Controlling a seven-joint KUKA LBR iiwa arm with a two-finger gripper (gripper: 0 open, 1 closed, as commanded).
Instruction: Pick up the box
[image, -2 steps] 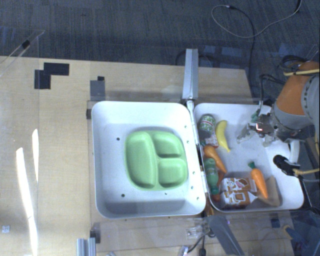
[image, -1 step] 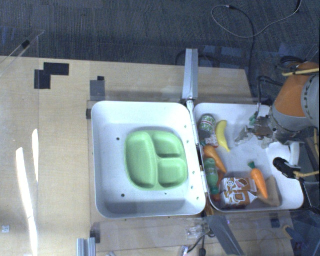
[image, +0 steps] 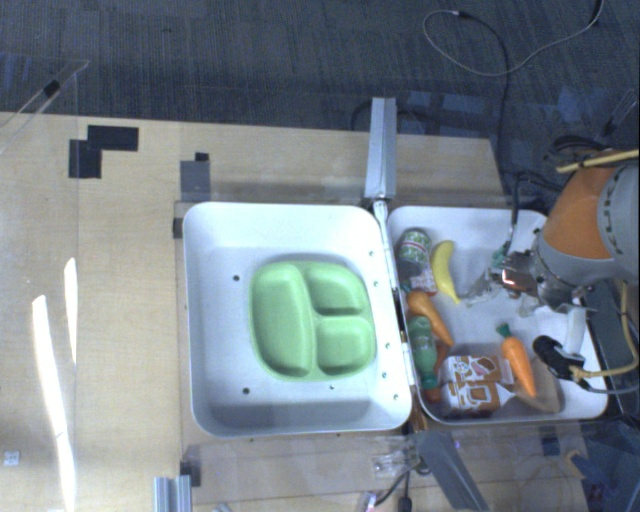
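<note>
Box (image: 470, 383) between bottle (image: 424, 345) and carrot (image: 518, 366), tool (image: 508, 277) grip cannot be told

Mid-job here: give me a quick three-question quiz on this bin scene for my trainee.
1. True or false: the box lies in the left bin.
2. What sits in the left bin? A) green divided tray B) banana C) can
3. Fill in: the pincer is above the ___ bin.

Key: 1 false, it lies at the right bin's near edge; 2 A; 3 right.
</note>
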